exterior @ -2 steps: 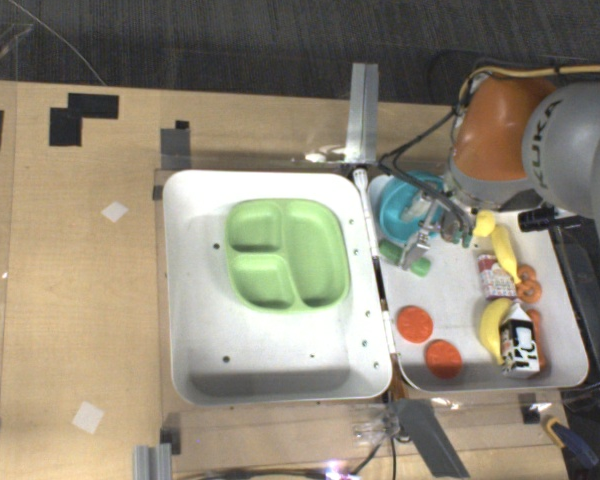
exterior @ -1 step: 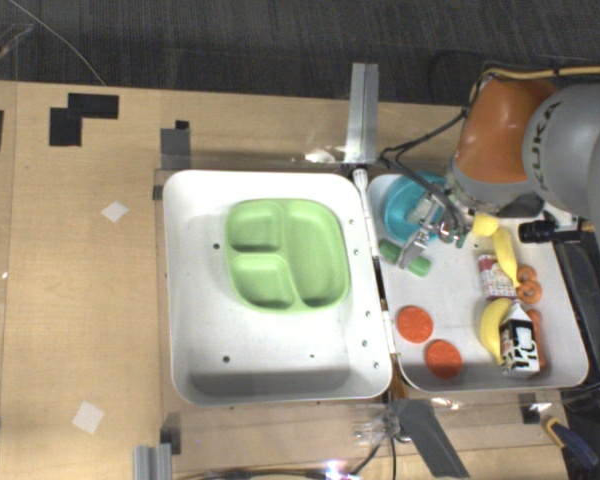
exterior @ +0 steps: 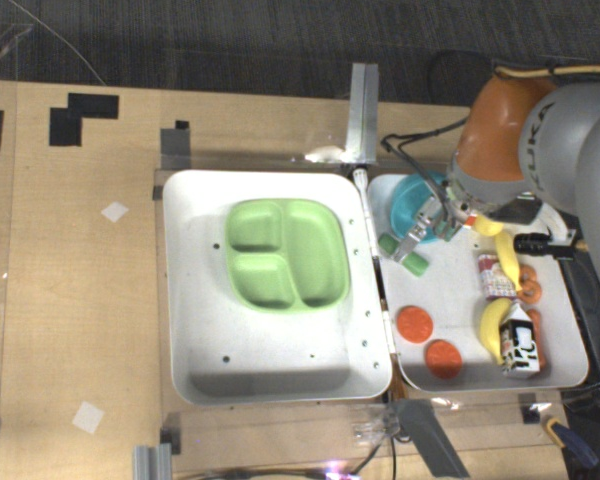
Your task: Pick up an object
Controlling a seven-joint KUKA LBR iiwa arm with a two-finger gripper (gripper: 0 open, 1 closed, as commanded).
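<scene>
Camera view has my end effector (exterior: 427,226) low in the right bin (exterior: 570,363), near its upper-left corner, just beside a teal bowl (exterior: 408,204) and above a green block (exterior: 413,262). I cannot tell how it is set or whether it touches either.

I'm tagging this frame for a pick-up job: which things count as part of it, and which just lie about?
Part of the job:
gripper
green block
blue cup
orange discs
bananas
right bin

Lying about:
green divided tray
left bin
</scene>
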